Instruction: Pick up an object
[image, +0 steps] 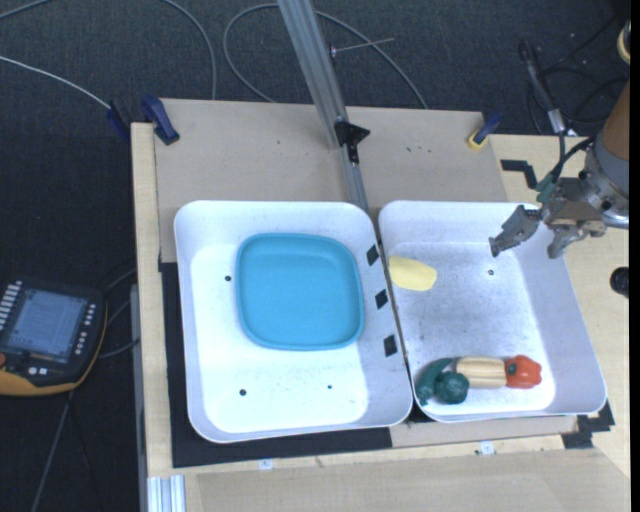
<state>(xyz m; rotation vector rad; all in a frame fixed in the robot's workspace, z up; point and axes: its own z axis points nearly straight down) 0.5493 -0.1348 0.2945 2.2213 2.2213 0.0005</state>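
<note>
Though near fingers (531, 237), lemon (412, 273) apart.

The arm enters from the right edge of the camera view, its wrist angled down and to the left. The gripper (533, 238) hangs at the upper right, its two dark fingers (510, 232) spread apart and pointing downward, with nothing between them.

Dark carpet floor (60, 200), loose cables (200, 40), tan wooden bench (250, 150), handheld controller (45, 335) at left
</note>
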